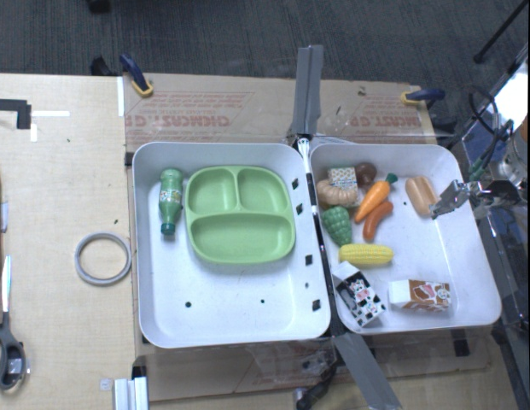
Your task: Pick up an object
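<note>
The right bin (pixel 469 267) holds several toy foods: a hot dog bun (pixel 421 195), a carrot (pixel 375 196), a red pepper (pixel 377 219), a green vegetable (pixel 337 225), a corn cob (pixel 365 254), a bread roll (pixel 335 196), a cow-patterned carton (pixel 360 296) and a small juice box (pixel 421 294). My gripper (pixel 452 200) is at that bin's right side, just right of the hot dog bun and close above the bin floor. Nothing shows in its grasp.
The left bin (pixel 222 310) holds a green divided plate (pixel 241 213) and a green bottle (pixel 169 200). A tape ring (pixel 102 257) and scissors (pixel 7 350) lie on the bench at left. Clamps (pixel 136 75) sit at the back edge.
</note>
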Motion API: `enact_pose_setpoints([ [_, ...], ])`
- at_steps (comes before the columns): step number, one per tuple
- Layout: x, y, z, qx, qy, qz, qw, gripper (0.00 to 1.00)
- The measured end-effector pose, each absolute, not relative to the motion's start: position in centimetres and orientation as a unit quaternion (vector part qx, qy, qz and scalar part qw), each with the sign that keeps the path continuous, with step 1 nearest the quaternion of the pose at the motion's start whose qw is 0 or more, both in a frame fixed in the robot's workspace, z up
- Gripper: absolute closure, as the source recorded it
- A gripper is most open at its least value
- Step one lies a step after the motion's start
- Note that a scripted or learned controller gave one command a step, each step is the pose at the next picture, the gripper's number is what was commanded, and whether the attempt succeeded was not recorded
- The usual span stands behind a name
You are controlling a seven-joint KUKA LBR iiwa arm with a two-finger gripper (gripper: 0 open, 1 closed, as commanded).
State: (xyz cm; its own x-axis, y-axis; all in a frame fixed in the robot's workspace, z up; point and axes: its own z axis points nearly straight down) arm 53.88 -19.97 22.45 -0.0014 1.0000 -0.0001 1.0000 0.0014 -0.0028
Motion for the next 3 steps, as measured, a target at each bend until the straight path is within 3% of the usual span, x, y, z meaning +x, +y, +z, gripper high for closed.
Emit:
enact_pose_setpoints([
  [1,56.7,-16.8,14.3,-0.695,-0.719,0.0011,0.001,0.00],
  [2,59.7,-14.9,9.3,-0.707,-0.708,-0.0001,-0.001,0.00],
  [3,64.6,-11.3,9.2,-0.675,-0.738,0.0007,0.000,0.00],
])
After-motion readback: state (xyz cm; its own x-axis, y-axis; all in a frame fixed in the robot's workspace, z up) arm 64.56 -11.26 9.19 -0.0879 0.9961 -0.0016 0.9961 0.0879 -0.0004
